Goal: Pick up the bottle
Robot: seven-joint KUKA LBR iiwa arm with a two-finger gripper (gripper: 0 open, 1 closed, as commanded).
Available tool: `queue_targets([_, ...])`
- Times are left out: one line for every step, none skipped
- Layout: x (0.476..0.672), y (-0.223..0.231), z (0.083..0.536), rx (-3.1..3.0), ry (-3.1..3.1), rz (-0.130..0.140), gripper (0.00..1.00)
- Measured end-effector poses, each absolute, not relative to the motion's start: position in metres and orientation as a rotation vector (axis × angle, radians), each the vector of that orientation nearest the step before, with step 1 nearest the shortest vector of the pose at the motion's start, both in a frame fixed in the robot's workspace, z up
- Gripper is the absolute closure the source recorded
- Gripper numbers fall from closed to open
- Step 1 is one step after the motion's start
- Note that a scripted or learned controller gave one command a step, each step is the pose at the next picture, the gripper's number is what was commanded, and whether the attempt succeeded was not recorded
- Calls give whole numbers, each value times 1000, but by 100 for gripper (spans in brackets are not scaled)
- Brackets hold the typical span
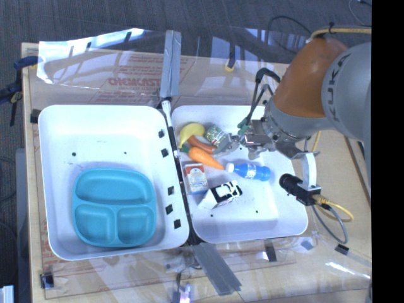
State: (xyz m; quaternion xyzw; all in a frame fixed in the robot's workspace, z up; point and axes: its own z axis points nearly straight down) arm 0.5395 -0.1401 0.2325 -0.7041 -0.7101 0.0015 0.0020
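Observation:
A small blue plastic bottle (250,170) with a white cap lies on its side in the right bin (252,219), cap pointing left. My gripper (250,141) hangs just above and behind it, over the far middle of that bin, under the grey and orange wrist. The bottle lies apart from the gripper, on the bin floor.
Left of the bottle lie a carrot (205,158), a yellow lemon-like fruit (192,132), a green can (216,136), a small carton (196,178) and a black-and-white object (225,192). The left bin (63,131) holds a blue divided tray (115,207). Cables trail at the right.

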Motion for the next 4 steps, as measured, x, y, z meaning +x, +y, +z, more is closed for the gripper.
queue_targets([552,-195,187,-1998,-2419,4,0])
queue_targets([563,-209,91,-1933,-2477,1,0])
queue_targets([657,-210,93,-1902,-2501,1,0])
queue_targets([605,-209,92,-1728,-2621,2,0])
